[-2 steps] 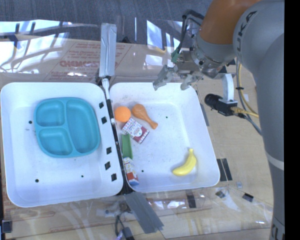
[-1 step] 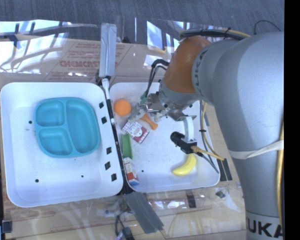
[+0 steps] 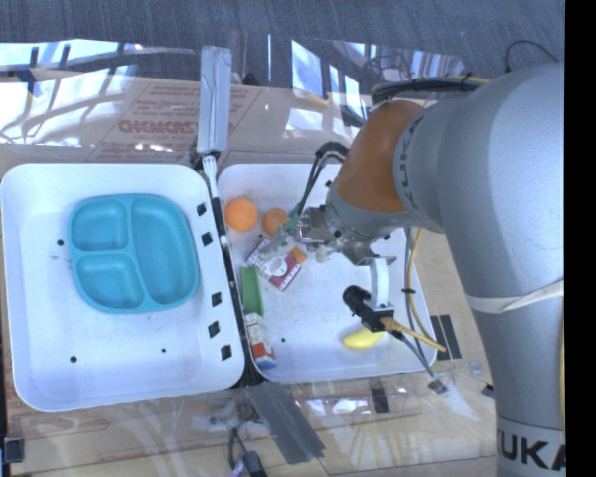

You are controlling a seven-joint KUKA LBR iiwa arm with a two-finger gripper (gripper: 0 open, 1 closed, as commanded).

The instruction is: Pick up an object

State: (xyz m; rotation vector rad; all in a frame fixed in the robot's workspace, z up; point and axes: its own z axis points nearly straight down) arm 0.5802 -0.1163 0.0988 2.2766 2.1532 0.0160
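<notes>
The right bin [image 3: 318,361] holds an orange ball [image 3: 241,214] near its far left corner. A second orange thing [image 3: 274,221] lies just right of the ball. A silver and red packet [image 3: 276,264] lies below them, with a small orange piece [image 3: 298,255] at its right edge. A green stick [image 3: 250,289] and a red and white tube [image 3: 259,344] lie along the left wall. A yellow thing [image 3: 361,340] rests near the front wall. My gripper [image 3: 302,233] hangs low over the packet's upper right, close to the second orange thing. The wrist hides what is under it.
The left bin [image 3: 40,356] carries a teal divided plate [image 3: 134,251]. A ridge with black clips [image 3: 217,266] separates the two bins. The grey arm [image 3: 497,197] covers the right bin's right side. Bare white floor shows in the right bin's front middle.
</notes>
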